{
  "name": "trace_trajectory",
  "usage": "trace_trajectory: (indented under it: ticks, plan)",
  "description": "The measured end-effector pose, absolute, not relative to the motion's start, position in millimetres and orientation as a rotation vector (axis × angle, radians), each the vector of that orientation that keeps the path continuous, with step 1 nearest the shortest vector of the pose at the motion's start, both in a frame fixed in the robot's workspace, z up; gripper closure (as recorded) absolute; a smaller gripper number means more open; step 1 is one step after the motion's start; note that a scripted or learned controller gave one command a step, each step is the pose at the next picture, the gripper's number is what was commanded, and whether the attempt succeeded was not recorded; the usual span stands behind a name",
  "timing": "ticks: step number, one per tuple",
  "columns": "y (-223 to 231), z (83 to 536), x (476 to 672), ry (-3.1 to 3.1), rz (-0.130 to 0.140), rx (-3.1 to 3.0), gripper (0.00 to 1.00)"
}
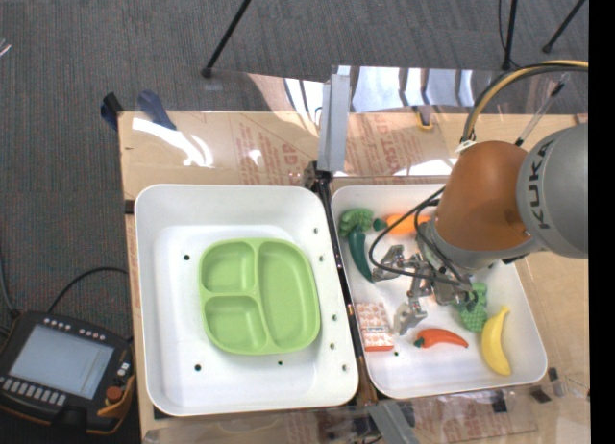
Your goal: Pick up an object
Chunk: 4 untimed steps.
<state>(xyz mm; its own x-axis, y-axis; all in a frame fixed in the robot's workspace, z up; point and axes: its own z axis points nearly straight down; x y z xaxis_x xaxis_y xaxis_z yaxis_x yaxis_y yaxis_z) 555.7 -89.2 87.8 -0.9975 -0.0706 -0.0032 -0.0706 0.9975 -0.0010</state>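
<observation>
My gripper (402,288) hangs low over the middle of the right bin (533,356), under the orange wrist band. Its two metal fingers (411,315) stand apart, open, with nothing between them. Just below the fingertips lie a red-and-white snack packet (373,325) and a red chili pepper (440,338). A yellow banana (496,339) rests at the bin's front right, beside a leafy green toy (473,309). At the back left of the bin are a green broccoli piece (357,221), a dark green cucumber (361,256) and an orange carrot (402,223), partly hidden by the arm.
The left bin (163,231) holds a light green divided plate (259,295). A black ridge (338,279) separates the two bins. A teach pendant (62,365) lies on the floor at the lower left. Tripod legs stand behind the bench.
</observation>
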Motion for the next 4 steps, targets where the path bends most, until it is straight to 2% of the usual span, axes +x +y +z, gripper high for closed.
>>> trace_trajectory:
  ticks: [1, 2, 3, 4]
  plan:
    - [-142, 87, 491.2, 3.14, 0.002, 0.157, 0.0]
    - [-170, 88, 581.3, 3.138, 0.002, 0.007, 0.0]
    - [-162, 89, 624.8, 3.136, 0.002, -0.117, 0.0]
    - [-161, 100, 626.6, 3.131, 0.002, -0.12, 1.0]
